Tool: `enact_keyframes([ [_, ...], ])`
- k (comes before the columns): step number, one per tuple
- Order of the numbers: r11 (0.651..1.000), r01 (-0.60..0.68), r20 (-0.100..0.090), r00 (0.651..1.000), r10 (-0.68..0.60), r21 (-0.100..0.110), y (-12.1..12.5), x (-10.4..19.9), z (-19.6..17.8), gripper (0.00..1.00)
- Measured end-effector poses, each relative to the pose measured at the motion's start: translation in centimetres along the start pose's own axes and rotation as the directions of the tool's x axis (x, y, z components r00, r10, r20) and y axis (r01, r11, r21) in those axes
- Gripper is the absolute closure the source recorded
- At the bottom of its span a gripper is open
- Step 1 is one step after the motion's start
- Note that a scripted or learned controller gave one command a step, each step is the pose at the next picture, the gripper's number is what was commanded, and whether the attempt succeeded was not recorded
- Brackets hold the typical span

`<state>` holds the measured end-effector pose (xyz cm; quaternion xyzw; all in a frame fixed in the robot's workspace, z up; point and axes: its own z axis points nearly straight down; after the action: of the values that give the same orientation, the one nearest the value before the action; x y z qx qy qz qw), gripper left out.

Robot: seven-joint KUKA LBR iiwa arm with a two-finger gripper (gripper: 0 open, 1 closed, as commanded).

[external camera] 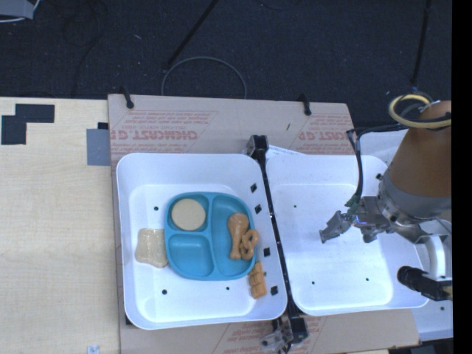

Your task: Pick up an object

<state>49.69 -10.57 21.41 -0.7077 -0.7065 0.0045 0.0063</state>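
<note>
A: Status check. Where is the hand (335,227)?

B: Over the right bin (324,286), in its right half, above bare white floor. From here I cannot tell how it is set, and nothing shows in its grip.

A: And the things to pick up?

B: All in the left bin (136,198). A blue tray (193,260) with three compartments lies at its middle. A round tan disc (187,214) sits in the tray's far-left compartment. A knobbly tan pastry (242,236) sits in the right compartment. A pale bread slice (152,247) lies on the bin floor, touching the tray's left edge. A small tan piece (257,280) lies just beside the tray's near-right corner, close to the divider (267,212).

A: Procedure for the step?

B: As I judge it: lift first, carry the hand left across the divider, then descend on one item. The bread slice or the small piece look the simpler targets, since both lie outside the tray rim.

A: Obstructions?

B: The black clips along the divider stand between the two bins. The tray walls crowd the disc and pastry. The small piece lies near the bin wall, leaving little room. Cardboard (221,127) lines the tabletop (51,220) under both bins; cables trail at the far side, well apart.
</note>
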Motion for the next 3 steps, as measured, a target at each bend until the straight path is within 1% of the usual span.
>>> enact_keyframes([
  [1, 1.0, 0.002, 0.001, 1.0, -0.002, -0.011, 0.2, 0.0, -0.5, 0.0],
  [2, 1.0, 0.001, 0.001, 1.0, -0.001, -0.006, 0.4, -1.0, 4.7, 0.0],
  [3, 1.0, 0.001, 0.0, 1.0, -0.001, -0.007, 0.5, -1.8, 9.5, 0.0],
])
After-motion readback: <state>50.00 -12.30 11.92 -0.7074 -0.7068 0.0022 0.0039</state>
